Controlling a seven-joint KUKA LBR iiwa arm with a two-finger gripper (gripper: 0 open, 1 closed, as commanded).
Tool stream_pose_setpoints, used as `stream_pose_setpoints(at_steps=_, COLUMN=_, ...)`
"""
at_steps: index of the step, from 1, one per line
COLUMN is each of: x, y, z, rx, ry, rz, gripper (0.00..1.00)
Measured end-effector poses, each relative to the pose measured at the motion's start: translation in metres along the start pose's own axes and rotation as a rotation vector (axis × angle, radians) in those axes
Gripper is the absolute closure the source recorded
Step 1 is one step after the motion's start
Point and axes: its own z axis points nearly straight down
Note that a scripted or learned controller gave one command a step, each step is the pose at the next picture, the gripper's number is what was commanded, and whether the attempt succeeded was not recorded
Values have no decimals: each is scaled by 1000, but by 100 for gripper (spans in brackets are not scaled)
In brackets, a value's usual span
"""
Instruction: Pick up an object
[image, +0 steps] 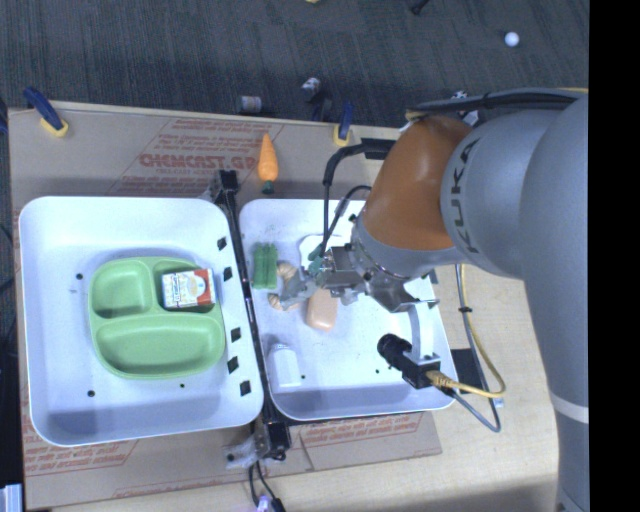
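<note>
Camera view: a tan rounded object (321, 313) lies in the right bin (340, 400), just beside my gripper (318, 277), whose state I cannot tell. Beyond, the left bin (50, 300) holds a green tray (150, 345); both rest on cardboard (150, 150).

Bench (500, 300): pale top, brown printed cardboard sheet (180, 155) laid over it. Two shallow white bins side by side on cardboard (rims touching at middle): left bin (50, 300), right bin (340, 395). Orange carrot-shaped piece (267, 158) on cardboard just above right bin. Blue clamps (45, 110) at cardboard's far edge.
</note>
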Motion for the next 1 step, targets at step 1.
stream_pose_setpoints(at_steps=1, x=18, y=76, z=-77, rx=-2, ry=3, rz=13, gripper=0)
